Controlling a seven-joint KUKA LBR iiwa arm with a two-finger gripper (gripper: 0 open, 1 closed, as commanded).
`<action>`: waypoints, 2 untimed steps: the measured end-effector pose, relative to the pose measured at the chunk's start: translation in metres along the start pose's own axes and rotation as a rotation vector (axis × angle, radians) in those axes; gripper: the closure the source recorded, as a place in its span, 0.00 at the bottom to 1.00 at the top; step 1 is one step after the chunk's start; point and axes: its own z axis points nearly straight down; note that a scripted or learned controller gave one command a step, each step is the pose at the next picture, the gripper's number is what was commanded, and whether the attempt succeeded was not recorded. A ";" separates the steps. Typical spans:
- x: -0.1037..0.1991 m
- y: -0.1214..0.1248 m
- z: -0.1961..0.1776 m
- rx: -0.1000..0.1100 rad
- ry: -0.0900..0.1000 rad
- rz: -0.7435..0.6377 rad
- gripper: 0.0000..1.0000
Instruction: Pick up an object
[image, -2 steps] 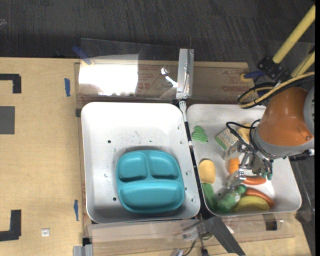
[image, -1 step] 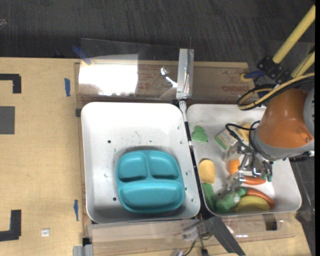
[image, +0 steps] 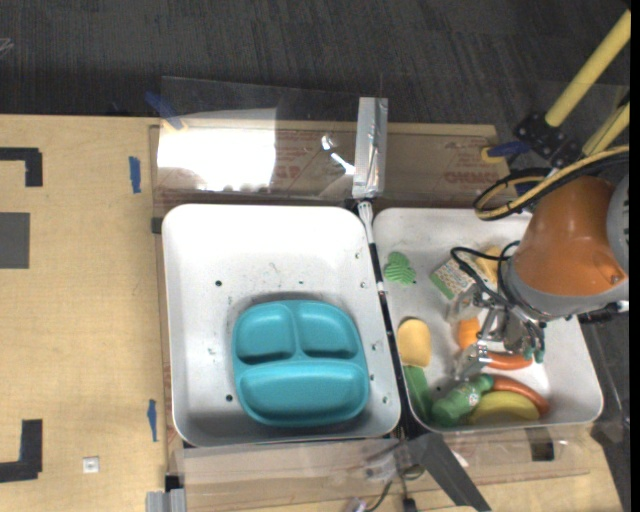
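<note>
My gripper (image: 487, 348) reaches down into the right bin (image: 580, 385), below the orange band of the arm (image: 568, 240). It hangs over a cluster of toy foods: an orange carrot-like piece (image: 512, 364), a yellow banana (image: 508, 405) and a green vegetable (image: 445, 402). A yellow rounded piece (image: 414, 342) lies to its left. A small green ridged item (image: 399, 268) and a printed packet (image: 453, 277) lie farther back. The wrist hides whatever sits right beneath it.
The left bin (image: 190, 260) holds a teal divided plate (image: 298, 362) toward its front. A metal divider (image: 371, 150) stands behind the seam between the bins. Yellow and black cables (image: 520, 185) run behind the arm at the upper right.
</note>
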 end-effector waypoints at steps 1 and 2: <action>-0.005 0.010 0.000 0.001 -0.001 -0.017 0.00; -0.009 0.011 -0.013 0.000 -0.014 -0.018 1.00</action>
